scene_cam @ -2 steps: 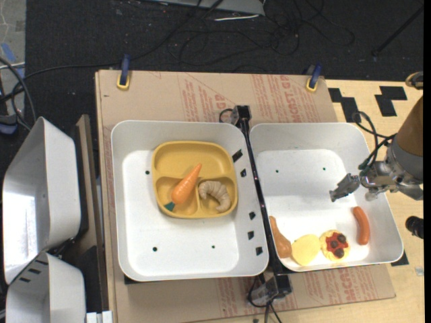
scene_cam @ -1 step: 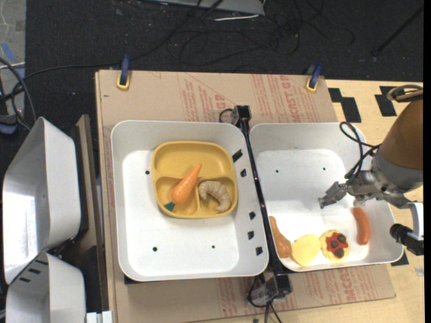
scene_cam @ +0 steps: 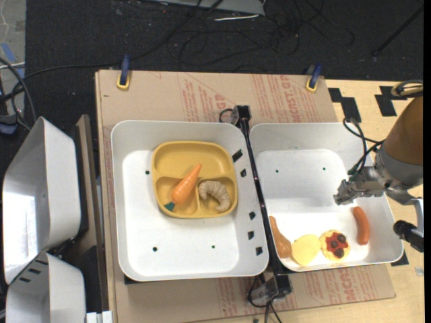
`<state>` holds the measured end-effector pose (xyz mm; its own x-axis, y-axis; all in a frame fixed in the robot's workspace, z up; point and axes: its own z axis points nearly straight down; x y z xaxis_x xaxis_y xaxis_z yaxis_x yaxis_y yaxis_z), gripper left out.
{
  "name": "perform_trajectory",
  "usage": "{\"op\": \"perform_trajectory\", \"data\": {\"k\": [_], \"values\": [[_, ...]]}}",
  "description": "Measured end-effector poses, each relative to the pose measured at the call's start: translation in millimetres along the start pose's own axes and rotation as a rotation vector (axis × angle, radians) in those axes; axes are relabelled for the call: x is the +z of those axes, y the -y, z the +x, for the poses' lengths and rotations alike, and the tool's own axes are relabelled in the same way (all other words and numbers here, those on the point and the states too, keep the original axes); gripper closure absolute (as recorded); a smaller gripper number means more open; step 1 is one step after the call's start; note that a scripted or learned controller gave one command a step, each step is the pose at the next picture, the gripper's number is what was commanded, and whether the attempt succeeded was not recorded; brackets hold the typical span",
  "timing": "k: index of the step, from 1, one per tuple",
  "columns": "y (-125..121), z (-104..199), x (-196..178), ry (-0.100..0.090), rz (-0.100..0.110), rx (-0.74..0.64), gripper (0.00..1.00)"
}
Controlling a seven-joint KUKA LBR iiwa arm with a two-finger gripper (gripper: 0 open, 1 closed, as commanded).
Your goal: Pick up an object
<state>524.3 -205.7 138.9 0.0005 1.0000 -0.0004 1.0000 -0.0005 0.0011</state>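
We see gripper [scene_cam: 347,194] low inside right bin [scene_cam: 303,160], near right wall, just above sausage [scene_cam: 362,225]. Nothing visibly lifted; pick not yet done, we judge. Whether jaws spread or pressed together, we cannot tell. Candidates nearby: sausage, yellow round piece [scene_cam: 306,249], small pizza [scene_cam: 335,243]. Left bin [scene_cam: 135,234] holds yellow tray [scene_cam: 165,157] with carrot [scene_cam: 186,184].

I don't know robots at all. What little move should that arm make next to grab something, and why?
Probably a short move toward the bench's front edge and then down. The gripper hangs over bare floor of the right bin, while the sausage lies just beyond it, apart from the other toy food. It looks like the closest thing to pick.
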Motion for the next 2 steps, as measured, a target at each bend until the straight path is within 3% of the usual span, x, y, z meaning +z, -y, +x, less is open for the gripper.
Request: {"op": "perform_trajectory", "data": {"k": [2], "values": [[1,-1,-86,0.002,-0.004,-0.003,1.00]]}}
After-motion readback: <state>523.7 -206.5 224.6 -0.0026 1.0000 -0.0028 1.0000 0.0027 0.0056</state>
